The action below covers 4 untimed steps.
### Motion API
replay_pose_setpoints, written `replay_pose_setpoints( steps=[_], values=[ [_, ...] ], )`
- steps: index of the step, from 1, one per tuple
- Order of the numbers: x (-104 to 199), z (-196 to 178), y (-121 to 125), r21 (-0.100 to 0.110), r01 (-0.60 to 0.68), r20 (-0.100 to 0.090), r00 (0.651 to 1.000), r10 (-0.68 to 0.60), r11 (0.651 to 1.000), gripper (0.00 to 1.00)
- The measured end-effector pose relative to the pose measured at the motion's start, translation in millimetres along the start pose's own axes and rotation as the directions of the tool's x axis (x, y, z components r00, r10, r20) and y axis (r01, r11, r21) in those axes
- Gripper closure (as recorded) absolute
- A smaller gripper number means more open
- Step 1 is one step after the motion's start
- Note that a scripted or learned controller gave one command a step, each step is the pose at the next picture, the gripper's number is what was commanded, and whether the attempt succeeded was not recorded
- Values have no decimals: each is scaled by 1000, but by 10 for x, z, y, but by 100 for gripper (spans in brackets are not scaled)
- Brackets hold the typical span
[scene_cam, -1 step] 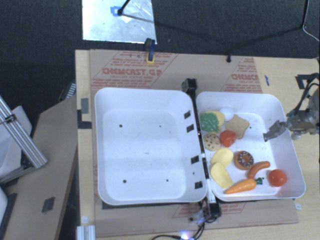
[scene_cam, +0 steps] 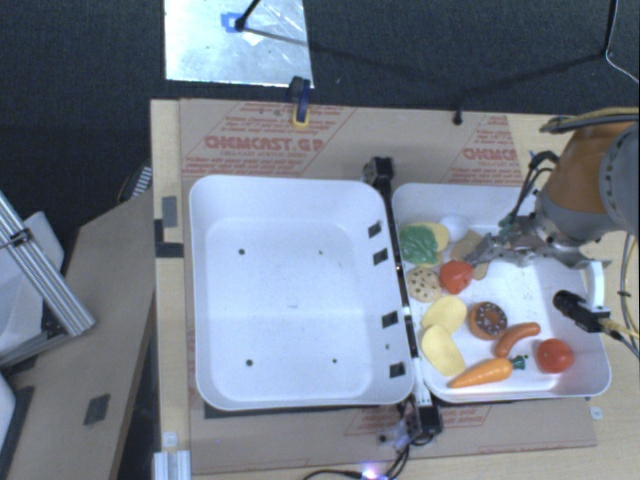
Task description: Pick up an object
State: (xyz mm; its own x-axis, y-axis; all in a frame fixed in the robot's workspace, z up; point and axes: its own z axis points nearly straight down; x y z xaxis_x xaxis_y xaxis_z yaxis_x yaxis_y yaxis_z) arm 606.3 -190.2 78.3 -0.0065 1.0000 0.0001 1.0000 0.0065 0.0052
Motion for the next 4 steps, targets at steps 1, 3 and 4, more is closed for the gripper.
replay_pose_setpoints(
  steps=[1, 3, 4],
  values=[
    [385, -28, 487, 56, 12, -6, 1000, -11, 998, 0],
    [1038, -62, -227, 7, -6, -1, 1000, 6, 1000, 0],
    [1010, -62, -700, 7, -7, 0, 1000, 7, 1000, 0]
  ],
)
